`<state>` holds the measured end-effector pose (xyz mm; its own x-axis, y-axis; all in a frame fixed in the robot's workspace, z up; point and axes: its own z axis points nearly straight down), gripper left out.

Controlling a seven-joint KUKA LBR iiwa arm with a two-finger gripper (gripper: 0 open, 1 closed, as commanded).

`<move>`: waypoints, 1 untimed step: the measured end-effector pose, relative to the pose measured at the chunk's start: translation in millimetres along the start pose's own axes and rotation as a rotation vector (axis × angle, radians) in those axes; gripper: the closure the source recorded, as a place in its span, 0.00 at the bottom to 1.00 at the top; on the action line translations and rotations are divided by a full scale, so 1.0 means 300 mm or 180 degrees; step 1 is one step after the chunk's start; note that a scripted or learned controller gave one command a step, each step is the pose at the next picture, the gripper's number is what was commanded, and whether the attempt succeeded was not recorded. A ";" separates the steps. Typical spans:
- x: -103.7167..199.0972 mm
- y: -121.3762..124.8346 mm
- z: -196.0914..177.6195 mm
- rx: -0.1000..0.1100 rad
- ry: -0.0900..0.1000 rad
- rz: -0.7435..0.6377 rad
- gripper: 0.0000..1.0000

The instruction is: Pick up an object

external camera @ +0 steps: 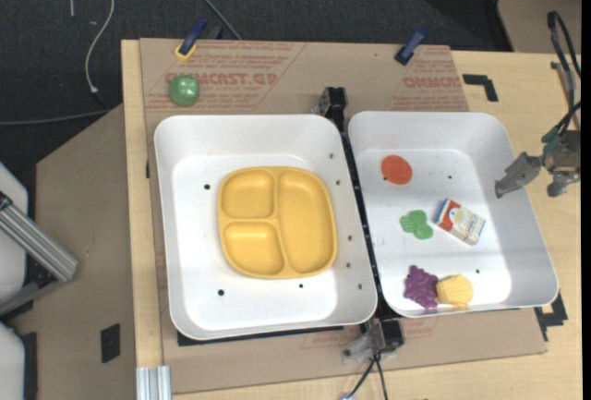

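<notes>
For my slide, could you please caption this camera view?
Two-finger gripper at the right bin's edge; yellow divided plastic tray in the left bin.

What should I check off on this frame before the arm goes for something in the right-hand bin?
1. Hand free of any object: ok, nothing shows between its fingers.
2. Hand over a target: not ok, it sits at the right bin's right rim, off the items.
3. Targets in that bin: ok, orange-red disc, green piece, small carton, purple grapes, yellow piece.
4. Spacing: not ok for grapes and yellow piece, which touch; disc stands alone.
5. Yellow divided plate in the left bin: ok, out of the way.
</notes>
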<state>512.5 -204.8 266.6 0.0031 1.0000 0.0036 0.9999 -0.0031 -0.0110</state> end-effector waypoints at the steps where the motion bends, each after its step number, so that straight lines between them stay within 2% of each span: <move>1: 0.001 0.007 -0.017 -0.0032 -0.0009 -0.0011 0.00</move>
<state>514.6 -204.4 271.6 -0.0002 1.0000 0.0007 1.0000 0.0002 -0.0008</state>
